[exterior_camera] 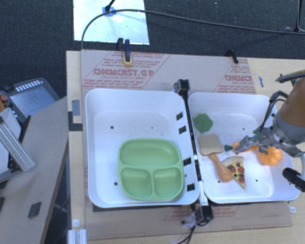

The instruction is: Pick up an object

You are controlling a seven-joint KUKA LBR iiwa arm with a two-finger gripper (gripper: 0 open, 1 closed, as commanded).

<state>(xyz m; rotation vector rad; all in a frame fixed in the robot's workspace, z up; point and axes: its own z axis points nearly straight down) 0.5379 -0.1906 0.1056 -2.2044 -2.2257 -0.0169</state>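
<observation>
1. I reach in from the right side of the bench, my grey arm with its orange band (301,105) hanging over the right bin (229,103).
2. My gripper (262,139) sits low in that bin, near its right wall, pointing toward the middle of the toys.
3. Whether my gripper is apart or together I cannot tell; its tip is lost among small dark parts and orange shapes.
4. A small orange piece (242,146) lies right at my tip, and I cannot tell if I am touching it.
5. An orange rounded toy (270,157) rests just beside my wrist, toward the bin's near edge.
6. A pizza slice (237,170) lies left of it on the bin floor, next to a tan spoon-like piece (221,169).
7. A slice of toast (210,144) sits above the spoon, and a green leafy piece (203,121) lies further back, apart from me.
8. The left bin (107,111) holds a green divided plate (151,169), well apart from my gripper.
</observation>
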